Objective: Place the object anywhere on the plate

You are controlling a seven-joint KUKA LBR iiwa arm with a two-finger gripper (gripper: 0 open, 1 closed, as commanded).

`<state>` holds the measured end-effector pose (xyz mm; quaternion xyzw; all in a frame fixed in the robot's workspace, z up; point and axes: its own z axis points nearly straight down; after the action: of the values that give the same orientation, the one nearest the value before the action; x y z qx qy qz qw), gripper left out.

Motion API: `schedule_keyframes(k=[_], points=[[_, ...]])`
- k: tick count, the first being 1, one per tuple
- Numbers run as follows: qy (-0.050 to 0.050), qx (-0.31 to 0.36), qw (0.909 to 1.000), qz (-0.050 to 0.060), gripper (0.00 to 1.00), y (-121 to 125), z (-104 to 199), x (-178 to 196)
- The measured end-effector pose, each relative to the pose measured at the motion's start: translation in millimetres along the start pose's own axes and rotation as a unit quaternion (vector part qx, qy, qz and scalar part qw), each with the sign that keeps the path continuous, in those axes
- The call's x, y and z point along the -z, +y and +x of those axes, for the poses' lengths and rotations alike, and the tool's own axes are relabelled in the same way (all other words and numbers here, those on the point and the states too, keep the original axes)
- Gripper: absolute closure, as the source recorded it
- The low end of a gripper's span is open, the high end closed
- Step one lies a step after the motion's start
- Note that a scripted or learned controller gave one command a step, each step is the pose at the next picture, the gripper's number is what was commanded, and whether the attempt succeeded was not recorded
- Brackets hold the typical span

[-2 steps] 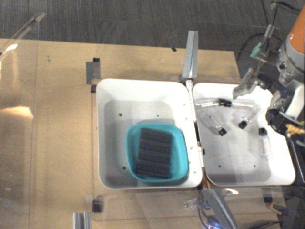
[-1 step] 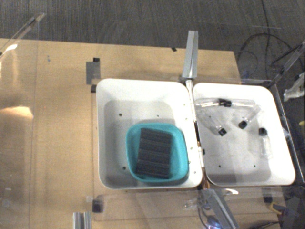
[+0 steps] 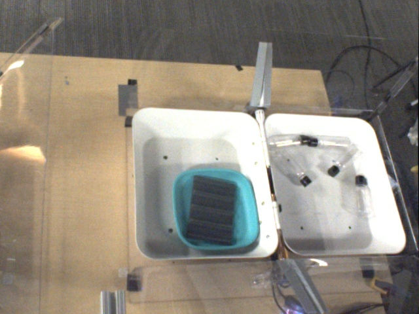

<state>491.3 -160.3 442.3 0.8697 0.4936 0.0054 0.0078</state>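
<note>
Dark ridged block (image 3: 211,209) already lies on the teal plate (image 3: 247,195) in the left bin (image 3: 150,175), long axis running near-to-far. Clear tubes (image 3: 304,141) sit in the right bin (image 3: 386,227), well apart. Gripper state: cannot tell.

Bench and floor, viewed from above.
A light wooden bench top (image 3: 65,195) occupies the lower area; dark grey carpet (image 3: 163,12) lies beyond its far edge. Black cables (image 3: 366,18) run across the carpet at upper right. A bright light reflection (image 3: 23,154) sits on the bench's left side.
</note>
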Motion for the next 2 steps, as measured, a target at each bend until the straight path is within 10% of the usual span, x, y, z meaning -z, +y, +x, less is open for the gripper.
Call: schedule_keyframes(k=[1,2], points=[[0.0,0.009,0.9999,0.008,1.0,-15.3,68.2,-118.5],[0.001,0.008,0.9999,0.007,1.0,-60.5,166.5,-104.8]])
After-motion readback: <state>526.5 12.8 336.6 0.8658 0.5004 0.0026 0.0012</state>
